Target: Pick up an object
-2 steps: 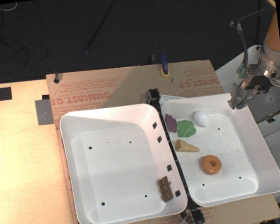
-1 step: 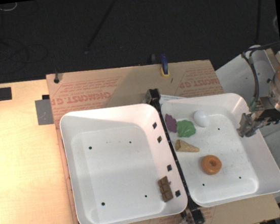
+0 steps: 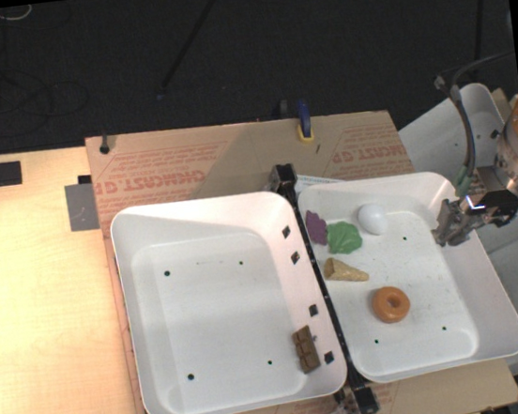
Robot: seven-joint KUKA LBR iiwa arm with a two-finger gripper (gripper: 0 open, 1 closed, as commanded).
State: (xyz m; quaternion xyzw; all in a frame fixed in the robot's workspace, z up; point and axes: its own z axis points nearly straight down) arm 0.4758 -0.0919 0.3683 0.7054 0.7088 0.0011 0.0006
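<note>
- The tabletop (image 3: 35, 306) at far left is bare pale wood with a few dark patches near its far edge; nothing there bears on the pick
- The left bin (image 3: 216, 311) holds one item, a brown block (image 3: 306, 348) tucked against its right wall near the front corner; a reach for it would likely knock the wall or the black divider (image 3: 318, 279) between the bins
- In the right bin (image 3: 447, 337) the candidates lie near the left wall, well apart from the hand: a purple piece (image 3: 317, 227) touching a green piece (image 3: 344, 236), a white ball (image 3: 371, 218) just beside them, a tan wedge (image 3: 345, 271) below, and an orange ring (image 3: 391, 304) alone toward the middle
- Risks, as I judge them: the purple and green pieces sit so close that closing on one could drag or pinch the other; the ball may roll off when touched; the flat wedge gives little to grip; the ring looks the safest, with free floor around it
- The hand (image 3: 452, 223) hangs at the right bin's right rim with nothing between its fingers; whether they are apart or together I cannot tell, as they are small and dark
- Descending here would meet the rim, so the arm must first travel left
</note>
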